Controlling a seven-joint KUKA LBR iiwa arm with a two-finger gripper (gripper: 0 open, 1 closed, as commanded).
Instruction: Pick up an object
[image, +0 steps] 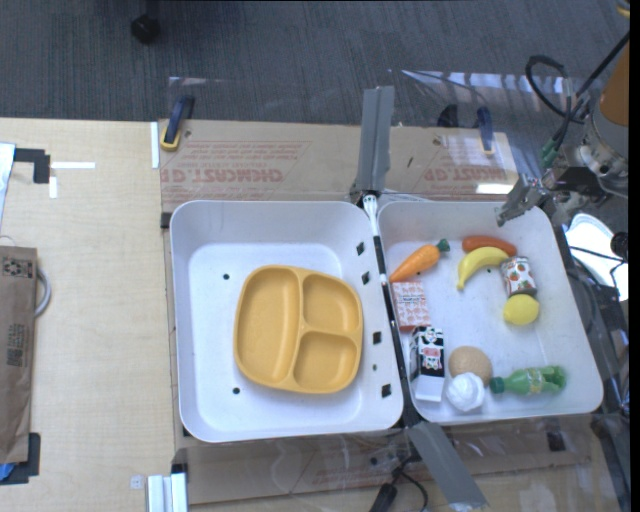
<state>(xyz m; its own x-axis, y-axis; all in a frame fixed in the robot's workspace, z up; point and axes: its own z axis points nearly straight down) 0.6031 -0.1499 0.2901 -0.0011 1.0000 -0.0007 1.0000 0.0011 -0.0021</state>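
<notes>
objects sit in the right bin (570, 300): carrot (418, 260), banana (480, 265), lemon (521, 310), green bottle (530, 380). the gripper (518, 203) hovers over that bin's far rim, holding nothing; whether it's open, i cannot tell.

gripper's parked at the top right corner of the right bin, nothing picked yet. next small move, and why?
Probably ease the gripper in over the right bin toward the red pepper and banana. It sits at that bin's far right corner, above the rim, with nothing visible between its fingers, and those two lie nearest. All the loose items lie in this bin; the left bin holds the yellow divided plate.
</notes>
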